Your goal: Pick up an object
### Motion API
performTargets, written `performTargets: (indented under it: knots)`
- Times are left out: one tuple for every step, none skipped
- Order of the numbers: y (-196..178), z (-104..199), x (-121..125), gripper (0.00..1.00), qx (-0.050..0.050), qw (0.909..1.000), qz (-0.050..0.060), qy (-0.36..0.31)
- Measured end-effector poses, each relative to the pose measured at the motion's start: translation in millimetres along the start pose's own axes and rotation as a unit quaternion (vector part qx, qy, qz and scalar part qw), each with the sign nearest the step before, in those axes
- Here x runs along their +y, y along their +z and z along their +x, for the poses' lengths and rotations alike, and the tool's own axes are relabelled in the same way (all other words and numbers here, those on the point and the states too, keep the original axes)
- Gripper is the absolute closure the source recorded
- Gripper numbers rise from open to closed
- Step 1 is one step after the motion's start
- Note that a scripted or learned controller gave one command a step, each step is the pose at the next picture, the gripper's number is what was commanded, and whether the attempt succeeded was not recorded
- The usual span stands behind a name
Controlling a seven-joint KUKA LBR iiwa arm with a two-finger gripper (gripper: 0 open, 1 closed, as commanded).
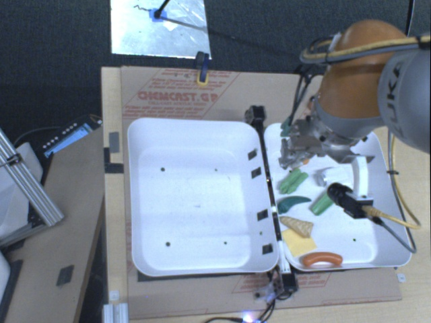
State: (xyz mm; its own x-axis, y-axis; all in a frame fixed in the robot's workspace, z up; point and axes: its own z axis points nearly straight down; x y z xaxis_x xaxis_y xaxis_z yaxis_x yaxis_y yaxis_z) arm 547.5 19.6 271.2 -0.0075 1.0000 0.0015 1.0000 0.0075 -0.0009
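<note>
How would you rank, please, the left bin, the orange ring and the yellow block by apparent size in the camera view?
1. Left bin, by far the largest.
2. Orange ring.
3. Yellow block, close to the ring in apparent size, so that order is unsure.

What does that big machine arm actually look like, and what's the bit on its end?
The arm is thick, rounded and grey, with a glossy orange band above the wrist and dark lettering on its grey shell. Thin cables, yellowish and dark, loop around it. At its end sits a metallic grey claw, a boxy, angular piece of hardware.
</note>
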Motion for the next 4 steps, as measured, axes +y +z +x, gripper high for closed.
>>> performTargets:
  knots:
    - [-15, 23, -7, 1.00, 0.000, 1.0000, -0.002, 0.000]
    - [-79, 35, -61, 1.00, 0.001, 1.0000, -0.004, 0.000]
    - [-72, 88, -60, 1.00, 0.000, 1.0000, -0.001, -0.001]
    - [-76, 140, -60, 1.00, 0.001, 1.0000, -0.002, -0.001]
